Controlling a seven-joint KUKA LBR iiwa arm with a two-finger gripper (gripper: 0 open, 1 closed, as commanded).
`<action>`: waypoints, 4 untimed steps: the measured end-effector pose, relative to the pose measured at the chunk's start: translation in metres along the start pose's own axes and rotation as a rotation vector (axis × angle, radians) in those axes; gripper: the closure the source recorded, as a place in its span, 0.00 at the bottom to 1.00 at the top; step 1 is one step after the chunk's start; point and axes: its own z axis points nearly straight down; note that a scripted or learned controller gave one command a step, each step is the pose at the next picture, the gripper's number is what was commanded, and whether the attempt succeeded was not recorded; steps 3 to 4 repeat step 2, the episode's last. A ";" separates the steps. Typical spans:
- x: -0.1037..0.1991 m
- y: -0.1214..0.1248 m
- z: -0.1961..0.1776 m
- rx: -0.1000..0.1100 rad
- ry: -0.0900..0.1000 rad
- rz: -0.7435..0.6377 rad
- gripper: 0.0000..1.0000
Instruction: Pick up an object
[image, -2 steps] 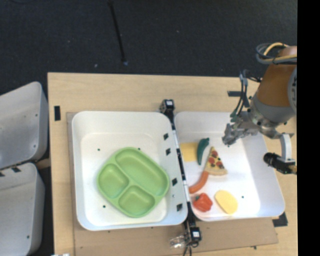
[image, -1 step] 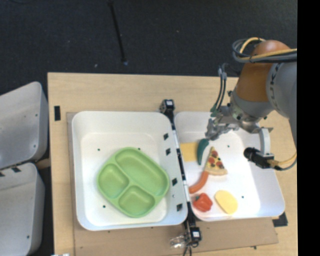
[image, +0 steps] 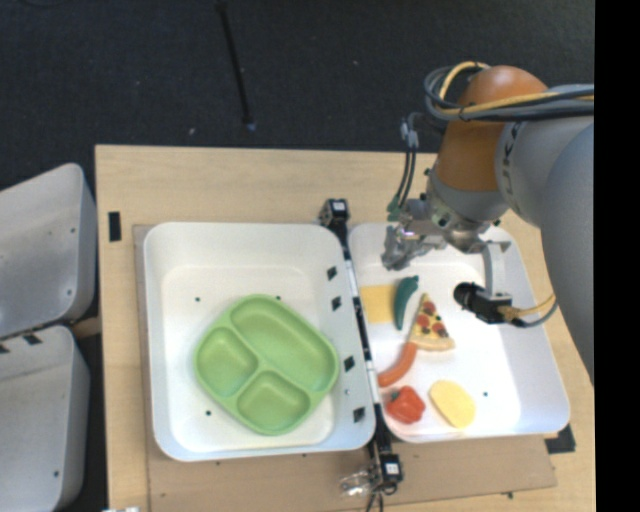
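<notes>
My gripper (image: 402, 255) hangs over the back left part of the right bin (image: 530, 400), just above a dark green toy vegetable (image: 405, 297). A yellow cheese square (image: 376, 303) lies left of that vegetable, and a pizza slice (image: 432, 326) lies to its right. An orange-red sausage (image: 398, 365), a red tomato-like piece (image: 405, 403) and a yellow oval piece (image: 452, 403) rest nearer the front. Nothing shows between the gripper's fingers.
The left bin (image: 170, 260) holds a green divided plate (image: 265, 363). A ridge with black clips (image: 352, 310) separates the two bins. The arm's bulk covers the right bin's back right corner. White chairs (image: 40, 260) stand at the far left.
</notes>
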 end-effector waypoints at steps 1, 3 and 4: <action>0.048 0.019 -0.023 -0.002 0.001 -0.001 1.00; 0.099 0.032 -0.020 0.000 0.001 -0.001 1.00; 0.099 0.032 -0.020 0.000 0.001 -0.001 1.00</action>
